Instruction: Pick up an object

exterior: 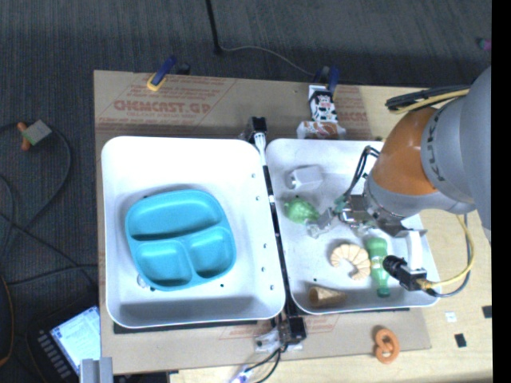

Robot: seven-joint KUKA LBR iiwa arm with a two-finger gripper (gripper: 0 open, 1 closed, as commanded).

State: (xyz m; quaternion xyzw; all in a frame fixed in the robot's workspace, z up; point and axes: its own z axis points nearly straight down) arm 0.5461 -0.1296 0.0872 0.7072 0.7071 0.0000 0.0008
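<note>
The arm reaches in from 3 o'clock and its gripper hangs low over the right bin, near that bin's middle. Whether the pincer is spread or pressed together cannot be told; dark wrist hardware and cables crowd the tip, and nothing shows pinched there.

The task names no one object, so the nearest piece is the likely target. A green lump lies just beside the gripper at about 9 o'clock from it, roundish, with no clear long axis. A small clear piece sits at roughly 7 o'clock, almost under the tip. A pale cup-like thing lies at 10 o'clock, a little farther off. A curled shrimp toy lies at 6 o'clock, near but apart, its arc opening toward 5 o'clock. A green bottle lies at 5 o'clock with its long axis running 12 to 6. A brown cone rests near the bin's 6 o'clock rim, long axis running 3 to 9.

Count in the right bin: one green lump, one clear piece, one pale cup, one shrimp, one bottle, one cone. The left bin holds one blue divided tray with three compartments. My judgement is that a short shift toward 9 o'clock would set the pincer over the green lump.
</note>
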